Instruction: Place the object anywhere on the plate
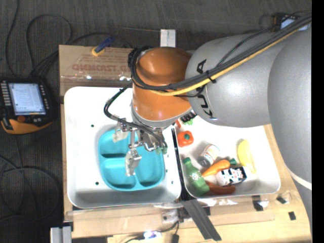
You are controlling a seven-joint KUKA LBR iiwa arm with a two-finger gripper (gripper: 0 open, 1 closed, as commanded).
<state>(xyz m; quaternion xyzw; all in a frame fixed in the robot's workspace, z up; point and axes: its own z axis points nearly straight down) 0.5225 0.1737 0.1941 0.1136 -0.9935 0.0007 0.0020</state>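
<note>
Claw [133,158] hangs directly over the blue divided plate [112,172] in left bin; grip state unclear.

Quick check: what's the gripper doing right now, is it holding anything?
Gripper: over the blue plate in the left bin; whether it is open, shut or holding something cannot be told from this view.

Grey arm [243,75] reaches in from right; orange wrist band [159,82]; gripper [132,158] pointing down.
</note>
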